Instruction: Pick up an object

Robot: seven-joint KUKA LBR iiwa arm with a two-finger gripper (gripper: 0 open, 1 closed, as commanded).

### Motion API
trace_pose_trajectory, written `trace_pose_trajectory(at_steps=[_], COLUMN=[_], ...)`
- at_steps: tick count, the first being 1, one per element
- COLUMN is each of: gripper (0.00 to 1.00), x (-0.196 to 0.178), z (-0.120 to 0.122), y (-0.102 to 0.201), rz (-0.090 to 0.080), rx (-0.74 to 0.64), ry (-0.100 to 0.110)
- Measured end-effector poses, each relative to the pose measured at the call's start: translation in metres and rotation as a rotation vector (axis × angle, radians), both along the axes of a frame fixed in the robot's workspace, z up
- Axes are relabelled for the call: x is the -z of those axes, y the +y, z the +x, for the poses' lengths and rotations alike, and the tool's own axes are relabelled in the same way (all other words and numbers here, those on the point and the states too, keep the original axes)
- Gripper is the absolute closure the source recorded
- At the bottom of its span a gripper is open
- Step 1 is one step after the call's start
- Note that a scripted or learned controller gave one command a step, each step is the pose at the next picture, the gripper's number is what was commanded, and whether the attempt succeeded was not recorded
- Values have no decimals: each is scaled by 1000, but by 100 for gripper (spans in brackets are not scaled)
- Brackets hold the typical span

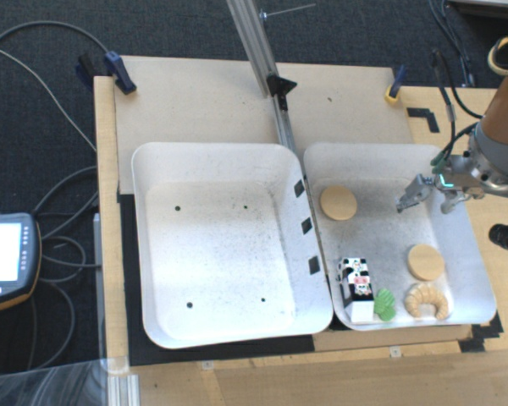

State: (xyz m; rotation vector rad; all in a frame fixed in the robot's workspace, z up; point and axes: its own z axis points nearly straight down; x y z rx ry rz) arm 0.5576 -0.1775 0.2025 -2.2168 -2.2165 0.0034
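Note:
The right bin point(381, 227) holds a tan round disc point(339, 202) near its back left and a second tan disc point(426, 262) at the front right. A croissant-shaped pastry point(428, 301), a green piece point(383, 304) and a small black-and-white box point(356, 279) lie along the bin's front edge. My gripper point(433, 197) hangs over the right bin's back right part, open, with nothing between its fingers. It stands apart from every object, right of the first disc and behind the second.
The left bin point(220, 244) sits beside the right one, a divider with black clips between them. A metal rail point(254, 41) runs up from the bins' junction. Clamps hold the board's back corners. A tablet pendant point(4, 256) lies off the bench at left.

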Motion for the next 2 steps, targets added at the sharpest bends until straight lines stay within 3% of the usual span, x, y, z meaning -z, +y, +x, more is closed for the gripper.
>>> trace_pose_trajectory(at_steps=[1,2], gripper=[0,0], x=[-2,46], z=[1,-7], y=[0,7], rz=[-1,0], rx=[-1,0], ry=[-5,0])
